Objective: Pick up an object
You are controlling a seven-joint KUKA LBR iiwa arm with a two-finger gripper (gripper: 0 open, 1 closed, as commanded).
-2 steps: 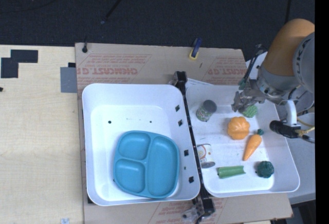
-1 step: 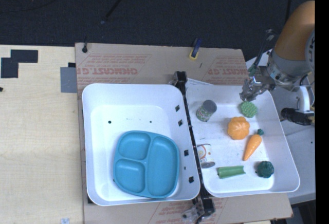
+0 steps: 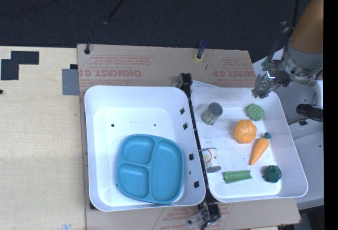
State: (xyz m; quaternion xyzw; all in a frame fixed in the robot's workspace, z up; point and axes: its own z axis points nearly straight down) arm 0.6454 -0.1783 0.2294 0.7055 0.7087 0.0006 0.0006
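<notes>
at right bin's [image 3: 296,171] far corner, fingers [image 3: 261,90] blurred, grip state unclear, arm [image 3: 306,28] cut off

Bench [image 3: 37,134] with two bins [image 3: 105,107]

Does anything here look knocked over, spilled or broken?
The small can in the right bin seems to lie on its side. The toy carrot, pumpkin and blue divided plate look intact; nothing spilled.

I see smooth, slightly glossy white plastic bins [image 3: 100,118] and a glossy blue plastic divided plate [image 3: 150,168]. Beneath them lies matt printed cardboard [image 3: 137,68] on my pale wood-look desk [image 3: 37,134].
</notes>
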